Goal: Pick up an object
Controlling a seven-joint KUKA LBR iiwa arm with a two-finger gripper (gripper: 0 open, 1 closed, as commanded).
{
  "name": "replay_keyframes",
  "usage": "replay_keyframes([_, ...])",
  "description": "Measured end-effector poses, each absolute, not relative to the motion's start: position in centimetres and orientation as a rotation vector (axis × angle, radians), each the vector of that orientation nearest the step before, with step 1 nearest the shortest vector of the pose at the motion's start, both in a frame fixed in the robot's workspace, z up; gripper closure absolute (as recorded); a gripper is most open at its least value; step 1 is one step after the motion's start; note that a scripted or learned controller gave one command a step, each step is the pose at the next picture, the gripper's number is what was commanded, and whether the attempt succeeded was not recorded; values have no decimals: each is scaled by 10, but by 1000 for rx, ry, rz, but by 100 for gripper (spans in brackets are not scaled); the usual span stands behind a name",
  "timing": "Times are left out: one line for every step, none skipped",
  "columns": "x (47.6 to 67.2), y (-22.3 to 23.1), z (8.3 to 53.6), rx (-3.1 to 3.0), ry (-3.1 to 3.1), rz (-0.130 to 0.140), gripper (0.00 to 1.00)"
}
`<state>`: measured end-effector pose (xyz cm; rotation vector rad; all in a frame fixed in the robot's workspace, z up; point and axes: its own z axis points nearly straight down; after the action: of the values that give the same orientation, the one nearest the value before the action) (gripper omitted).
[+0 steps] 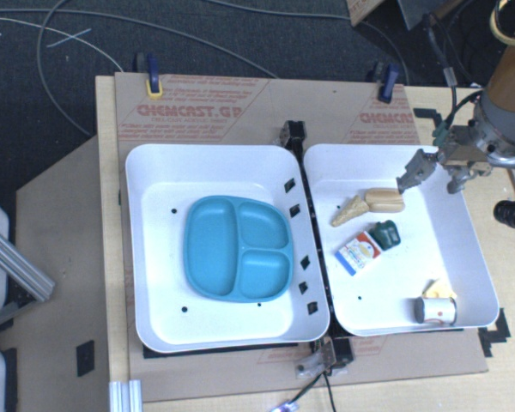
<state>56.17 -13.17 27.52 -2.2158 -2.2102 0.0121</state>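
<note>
The right bin (476, 256) holds several small objects. A tan, bread-like piece (369, 204) lies near its upper middle. A dark green object (384, 233) sits just below it, touching a small white, red and blue carton (358, 253). A grey cylinder with a yellow tag (435, 306) rests near the bin's lower right rim. My gripper (435, 177) hangs over the upper right part of this bin, to the right of the tan piece. Its two fingers (415, 172) are spread apart and open, with nothing between them.
In the left bin (146, 230) lies a blue divided plate (238, 248). A black divider with clips (302, 221) runs between the bins. Blue clamps (154, 77) hold the cardboard base at the back. Cables trail over the dark floor behind.
</note>
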Motion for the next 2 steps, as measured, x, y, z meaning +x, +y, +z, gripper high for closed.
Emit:
replay_keyframes([564,-131,282,-2220,-2221,0,0])
replay_keyframes([554,-128,225,-2217,-2216,5,0])
